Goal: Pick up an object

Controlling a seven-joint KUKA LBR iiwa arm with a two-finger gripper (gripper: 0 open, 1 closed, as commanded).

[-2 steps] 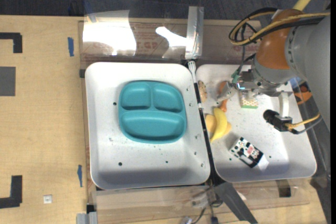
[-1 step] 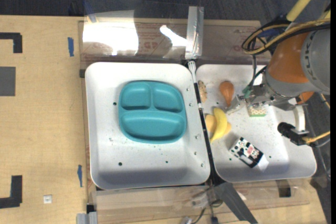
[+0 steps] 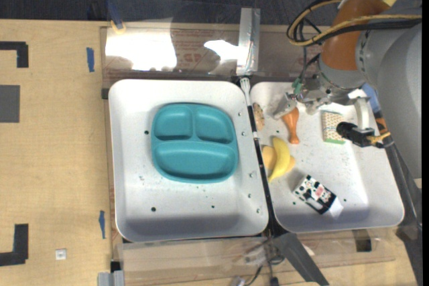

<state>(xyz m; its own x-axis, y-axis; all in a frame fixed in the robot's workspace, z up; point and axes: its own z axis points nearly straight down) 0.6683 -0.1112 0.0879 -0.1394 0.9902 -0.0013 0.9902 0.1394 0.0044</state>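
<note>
No text or label can be read.

Two shallow white bins, left [image 3: 127, 211] and right [image 3: 375, 207]. One teal divided plate [image 3: 194, 143]. One banana [image 3: 278, 159]. One carrot [image 3: 292, 124]. One black-and-white patterned box [image 3: 316, 194]. One small speckled card [image 3: 331, 126]. One small brown item [image 3: 259, 116], kind not determined.

Teal tray [image 3: 194, 142], banana [image 3: 279, 159], carrot [image 3: 292, 124] in bins

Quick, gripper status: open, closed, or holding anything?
Gripper: cannot be told; it sits low in the right bin, just above the orange carrot.
</note>
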